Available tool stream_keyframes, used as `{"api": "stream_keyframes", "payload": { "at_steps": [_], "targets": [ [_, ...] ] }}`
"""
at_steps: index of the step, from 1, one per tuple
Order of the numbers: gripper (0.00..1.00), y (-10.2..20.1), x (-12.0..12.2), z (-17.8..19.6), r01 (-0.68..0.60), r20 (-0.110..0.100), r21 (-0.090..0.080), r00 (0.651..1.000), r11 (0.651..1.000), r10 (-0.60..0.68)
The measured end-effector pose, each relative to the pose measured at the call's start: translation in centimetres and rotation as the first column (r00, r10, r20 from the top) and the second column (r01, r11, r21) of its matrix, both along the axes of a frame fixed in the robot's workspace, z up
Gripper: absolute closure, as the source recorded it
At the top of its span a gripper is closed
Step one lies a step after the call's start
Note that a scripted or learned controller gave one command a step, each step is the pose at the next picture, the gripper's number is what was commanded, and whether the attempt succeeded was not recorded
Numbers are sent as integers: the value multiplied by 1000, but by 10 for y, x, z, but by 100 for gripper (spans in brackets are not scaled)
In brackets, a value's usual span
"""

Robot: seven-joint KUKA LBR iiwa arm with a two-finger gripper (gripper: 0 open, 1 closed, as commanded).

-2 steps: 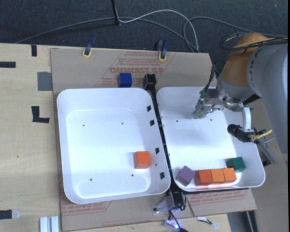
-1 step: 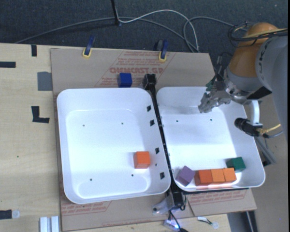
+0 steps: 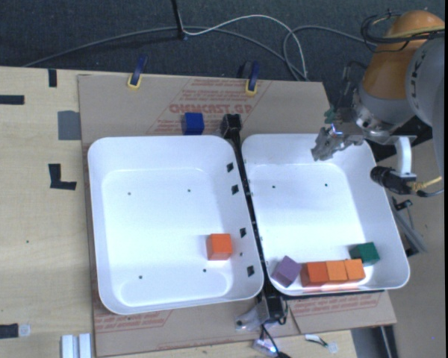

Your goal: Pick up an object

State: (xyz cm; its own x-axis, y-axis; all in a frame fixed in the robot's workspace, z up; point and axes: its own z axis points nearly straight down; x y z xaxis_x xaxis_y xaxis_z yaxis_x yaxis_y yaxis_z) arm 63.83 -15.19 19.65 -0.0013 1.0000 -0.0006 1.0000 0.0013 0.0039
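White right bin (image 3: 373,222) — blocks (image 3: 332,272) along near rim | gripper (image 3: 325,148) over far rim — grasp state unclear

A brown cardboard sheet (image 3: 209,103) printed with red lettering lies flat on the pale wooden bench (image 3: 30,222). Two clamps with yellow tips (image 3: 137,73) grip the cardboard's far edge. Pieces of black tape (image 3: 57,177) mark the bench left of the cardboard. Beyond the cardboard, thin cables (image 3: 231,24) trail over dark carpet (image 3: 75,13).
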Motion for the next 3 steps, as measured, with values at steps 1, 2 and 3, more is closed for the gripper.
{"api": "stream_keyframes", "payload": {
  "at_steps": [1, 2, 3],
  "targets": [
    [100, 0, 0, 52, 1, -1, 0, 1000, 1000, -1],
    [100, 48, -18, 38, -2, -5, 2, 1000, 1000, 2],
    [100, 100, -36, 46, -3, -3, 1, 1000, 1000, 3]
  ]
}}
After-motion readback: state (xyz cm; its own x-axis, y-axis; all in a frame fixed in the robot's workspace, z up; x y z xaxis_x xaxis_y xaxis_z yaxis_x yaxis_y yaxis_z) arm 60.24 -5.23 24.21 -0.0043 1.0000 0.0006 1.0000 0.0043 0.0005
